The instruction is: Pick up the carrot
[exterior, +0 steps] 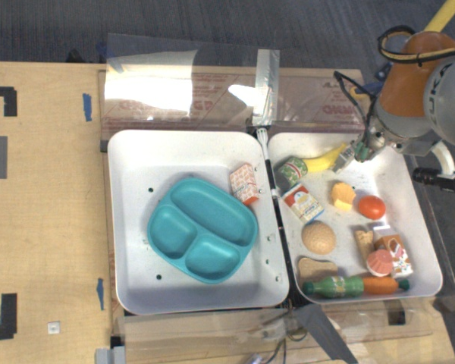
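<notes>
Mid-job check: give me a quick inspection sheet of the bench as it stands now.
Surface: two white bins; left bin holds a teal divided tray and a small carton.
Job's things: carrot lies at the right bin's near edge, beside a green bottle.
Clutter: banana, can, tomato, bread roll.
Gripper: gripper hovers at the banana's tip, far from the carrot.
Cables: dark cable loops above the wrist.
Surroundings: cardboard, clear sheet.

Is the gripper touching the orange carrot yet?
Apart. The camera view shows the gripper at the right bin's far edge by the yellow banana, while the orange carrot lies at the near edge beside the green bottle.
</notes>
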Robot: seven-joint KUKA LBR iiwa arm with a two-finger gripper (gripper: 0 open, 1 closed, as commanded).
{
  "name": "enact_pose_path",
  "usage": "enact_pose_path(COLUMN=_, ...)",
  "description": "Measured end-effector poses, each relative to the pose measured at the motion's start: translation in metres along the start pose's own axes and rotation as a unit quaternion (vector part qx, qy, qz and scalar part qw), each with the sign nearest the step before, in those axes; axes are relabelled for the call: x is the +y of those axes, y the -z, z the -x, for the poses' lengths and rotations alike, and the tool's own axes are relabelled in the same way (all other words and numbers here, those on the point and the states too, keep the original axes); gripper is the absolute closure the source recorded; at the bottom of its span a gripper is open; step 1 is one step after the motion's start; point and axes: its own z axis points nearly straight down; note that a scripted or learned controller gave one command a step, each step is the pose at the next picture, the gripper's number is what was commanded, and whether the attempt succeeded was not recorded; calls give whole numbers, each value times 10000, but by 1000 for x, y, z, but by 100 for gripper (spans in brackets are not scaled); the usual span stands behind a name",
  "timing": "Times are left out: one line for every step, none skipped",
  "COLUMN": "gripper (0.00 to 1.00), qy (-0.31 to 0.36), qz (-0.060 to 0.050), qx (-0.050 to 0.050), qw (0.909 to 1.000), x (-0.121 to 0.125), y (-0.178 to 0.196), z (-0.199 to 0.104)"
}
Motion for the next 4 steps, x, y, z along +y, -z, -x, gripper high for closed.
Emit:
enact_pose_path(gripper=100, qy=705, qz=14, qx=-3, qw=9975, x=16, y=68, z=-18)
enact_pose_path(gripper=100, qy=1488, qz=-10, qx=38, qw=9889, x=-13, y=71, z=-41)
enact_pose_path(gripper=100, qy=2438, qz=-17, qx=65, qw=9698, x=-52, y=28, z=-125)
enact_pose_path(gripper=100, qy=4269, qz=0, qx=47, qw=9043, x=-79, y=29, z=-119)
